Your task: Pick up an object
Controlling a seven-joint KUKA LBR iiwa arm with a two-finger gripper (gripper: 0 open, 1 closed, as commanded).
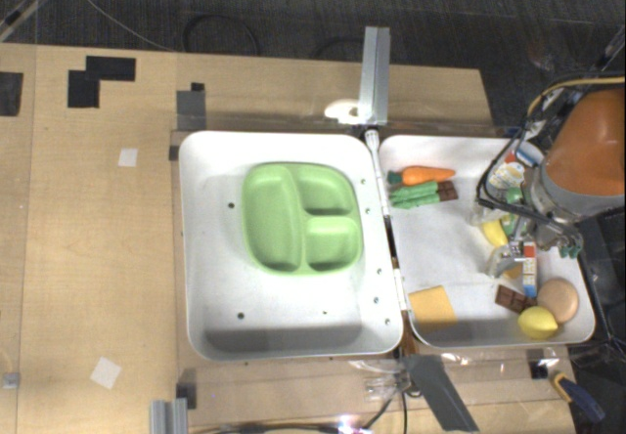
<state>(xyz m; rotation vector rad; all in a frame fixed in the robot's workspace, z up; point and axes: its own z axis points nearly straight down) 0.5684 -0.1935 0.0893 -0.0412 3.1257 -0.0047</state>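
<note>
The right bin [440, 246] holds several toy foods. An orange carrot [427, 174] lies at the back beside a green piece [414, 195] and a small brown block [447, 192]. An orange-yellow cheese wedge [432, 304] sits near the front wall. At the front right are a yellow lemon [537, 323], a tan egg-shaped piece [558, 298] and a brown chocolate piece [510, 299]. My gripper [514, 256] reaches down into the right side of this bin, just beside a small yellow piece [495, 232]. The wrist's orange band [592, 144] hides what lies under it.
The left bin [210, 256] holds a light green divided tray [298, 217] in its middle. A metal post [376, 75] stands behind the gap between the bins. Cables [509, 168] hang off the wrist over the right bin's back corner.
</note>
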